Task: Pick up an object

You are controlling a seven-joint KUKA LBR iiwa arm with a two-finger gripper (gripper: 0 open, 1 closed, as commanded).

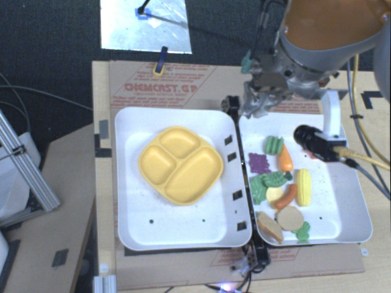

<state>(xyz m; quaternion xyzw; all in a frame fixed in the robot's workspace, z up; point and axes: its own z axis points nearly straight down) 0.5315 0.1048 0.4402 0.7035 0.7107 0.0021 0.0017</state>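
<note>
The right bin [348, 215] holds several toy foods: a green pea pod [273, 144], an orange carrot [285, 158], purple grapes [259, 162], a green leafy piece [269, 180], a yellow corn cob [303, 187], a sausage [286, 198], a brown round patty [291, 217] and a bread slice [269, 226]. My gripper [255, 105] hangs over the far left corner of that bin, close to the divider and above the foods. I see nothing held in it.
In the left bin [131, 224] lies a yellow three-compartment plate [181, 164]. Between the bins runs a dark divider [240, 163]. The grey arm with its orange band [333, 11] takes up the top right. A blue and yellow item [160, 61] lies behind the bins.
</note>
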